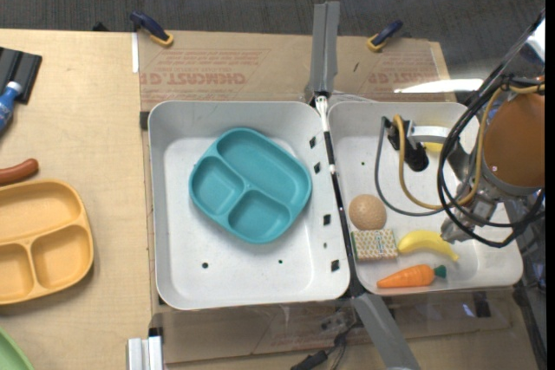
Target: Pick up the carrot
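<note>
the carrot point(408, 276) lies nearest the camera, flat along the front wall of the right bin point(364, 121), its orange body pointing left and its green end to the right.

going by size: the left bin point(169, 212) holds a teal divided plate point(251, 185) near its middle. the right bin is crowded at the front — the arm point(518, 143) with its orange band hangs over the 3 o'clock side, cables looping below it. from the carrot, a banana point(427, 243) sits just beside it at 12 o'clock, a small speckled block point(375, 245) at 10 o'clock, and a tan egg-like ball point(368, 211) beyond that block. outside the bins, a yellow divided tray point(39, 243) rests at the far 9 o'clock edge of the bench.

the gripper point(458, 225) hangs at about 1 o'clock from the carrot, above the banana's right end; whether it is released or clenched, i cannot tell, and nothing shows in its grasp.

the risk as i judge it: the carrot is hemmed between banana and wall, so a descent slightly off could close on the banana instead, or jam against the rim — and the tapered body could squirt out sideways.
</note>
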Available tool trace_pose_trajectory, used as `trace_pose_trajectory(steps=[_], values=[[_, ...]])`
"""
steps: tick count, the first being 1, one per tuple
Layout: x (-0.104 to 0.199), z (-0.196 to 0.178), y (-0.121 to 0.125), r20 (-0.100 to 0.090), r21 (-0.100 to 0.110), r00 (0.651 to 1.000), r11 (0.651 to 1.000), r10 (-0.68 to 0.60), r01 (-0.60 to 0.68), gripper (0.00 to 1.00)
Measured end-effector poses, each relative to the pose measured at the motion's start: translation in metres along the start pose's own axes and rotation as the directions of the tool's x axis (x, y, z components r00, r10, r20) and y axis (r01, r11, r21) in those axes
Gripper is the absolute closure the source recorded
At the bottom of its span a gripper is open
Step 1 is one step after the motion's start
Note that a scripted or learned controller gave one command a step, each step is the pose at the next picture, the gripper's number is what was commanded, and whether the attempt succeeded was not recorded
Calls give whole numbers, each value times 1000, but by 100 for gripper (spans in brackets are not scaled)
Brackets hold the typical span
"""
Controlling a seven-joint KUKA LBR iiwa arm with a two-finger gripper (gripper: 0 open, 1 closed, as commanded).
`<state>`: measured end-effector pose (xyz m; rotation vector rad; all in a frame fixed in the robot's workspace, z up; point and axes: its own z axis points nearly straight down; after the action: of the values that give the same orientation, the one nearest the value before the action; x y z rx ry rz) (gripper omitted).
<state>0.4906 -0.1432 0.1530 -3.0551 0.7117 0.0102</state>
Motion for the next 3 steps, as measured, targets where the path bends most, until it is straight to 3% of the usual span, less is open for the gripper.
trace_pose_trajectory(steps=[1, 2, 3], values=[[30, -86, 39, -6, 2, 967, 967, -255, 255, 100], [50, -122, 60, -8, 3, 967, 967, -254, 254, 100], [44, -78, 32, -3, 2, 967, 967, -254, 254, 100]])
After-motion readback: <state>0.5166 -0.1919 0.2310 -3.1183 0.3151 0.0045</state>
